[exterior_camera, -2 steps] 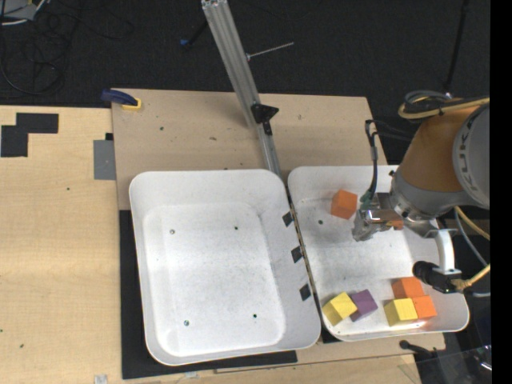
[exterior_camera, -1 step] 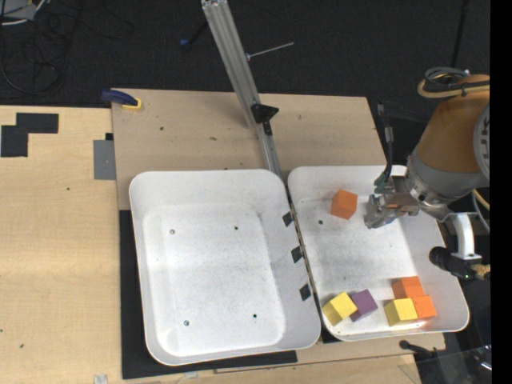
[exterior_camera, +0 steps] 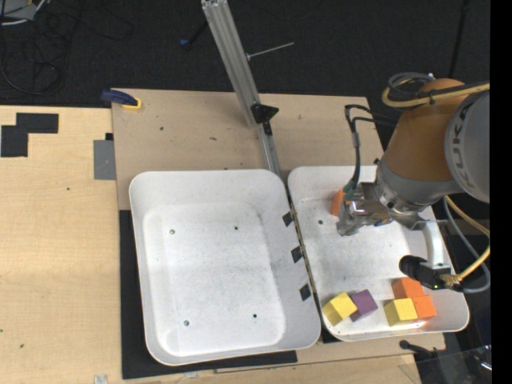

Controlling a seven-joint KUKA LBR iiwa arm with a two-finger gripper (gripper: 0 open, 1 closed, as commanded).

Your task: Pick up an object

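Orange block: the nearest thing to my claw, in the right bin, toward its far side; just a sliver of it shows to the left of my fingers, touching or just beside them. Whether it sits between them I cannot tell.
Claw: mine, low over the right bin's floor, pointing down and left; whether it is spread or closed I cannot tell from this slant.
Arm: my wrist, with its orange band, comes in from the right above the bin.
Right bin: white and shallow; I am over its upper middle.
Near blocks: along the front edge, well apart from me — yellow block touching purple block; further right a second yellow beside two orange ones.
Left bin: white, just beside the right one.
Rail: a metal bar slanting up from between the bins.
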